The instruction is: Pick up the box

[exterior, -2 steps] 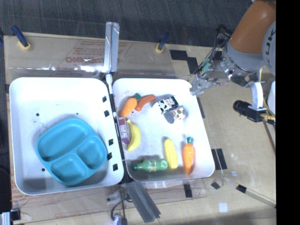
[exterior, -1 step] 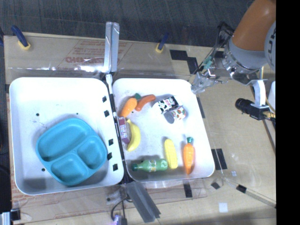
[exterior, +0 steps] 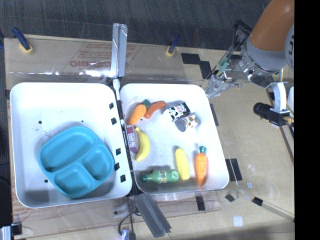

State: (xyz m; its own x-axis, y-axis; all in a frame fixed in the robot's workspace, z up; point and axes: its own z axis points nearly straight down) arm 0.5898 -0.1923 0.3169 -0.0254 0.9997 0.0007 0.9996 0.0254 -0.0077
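Note:
A small black-and-white patterned box (exterior: 177, 110) lies in the upper middle of the right bin (exterior: 212, 134), touching a grey and pink speckled carton (exterior: 188, 122) just below it. My gripper (exterior: 215, 85) hangs over the bin's far right corner, up and to the right of the box and apart from it. Nothing shows in its grasp.
The right bin also holds two orange pieces (exterior: 145, 111), a banana (exterior: 143, 145), a purple packet (exterior: 131, 138), a yellow piece (exterior: 182, 164), a carrot (exterior: 200, 167) and a green bottle (exterior: 160, 176). A blue divided plate (exterior: 75, 161) lies in the left bin (exterior: 20, 134).

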